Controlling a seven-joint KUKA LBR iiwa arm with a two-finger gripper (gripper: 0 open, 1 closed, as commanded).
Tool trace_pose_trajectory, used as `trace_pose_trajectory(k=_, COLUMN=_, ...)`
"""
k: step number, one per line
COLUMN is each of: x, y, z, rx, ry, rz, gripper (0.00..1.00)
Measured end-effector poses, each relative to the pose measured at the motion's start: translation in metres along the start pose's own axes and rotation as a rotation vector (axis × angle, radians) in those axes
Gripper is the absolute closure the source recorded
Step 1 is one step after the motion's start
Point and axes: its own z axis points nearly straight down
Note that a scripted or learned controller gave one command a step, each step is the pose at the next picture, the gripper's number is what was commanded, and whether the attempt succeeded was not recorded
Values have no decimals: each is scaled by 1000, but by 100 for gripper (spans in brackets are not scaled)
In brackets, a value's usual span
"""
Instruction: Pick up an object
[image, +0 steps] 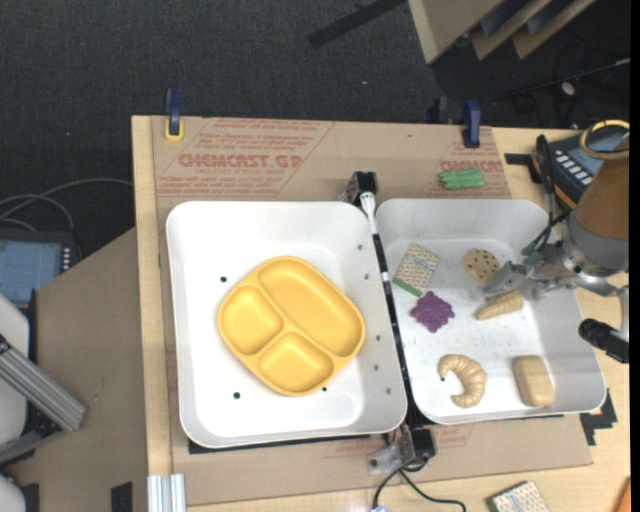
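Though the view is soft here, the gripper (508, 279) seems spread apart and holding nothing, low in the right bin (500, 410), fingertips just above the corn cob (498, 307), likely lining up a grasp.

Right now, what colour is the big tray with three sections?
Yellow. The divided tray shows best in the camera view, sitting in the left bin.
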Motion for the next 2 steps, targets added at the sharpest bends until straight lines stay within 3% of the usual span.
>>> trace_pose_trajectory(k=1, x=38, y=47, z=8, rx=-9, ry=-11, rz=-7, gripper=0)
trace_pose_trajectory(k=2, x=36, y=46, z=-3, rx=-12, ry=-12, rz=-5, gripper=100)
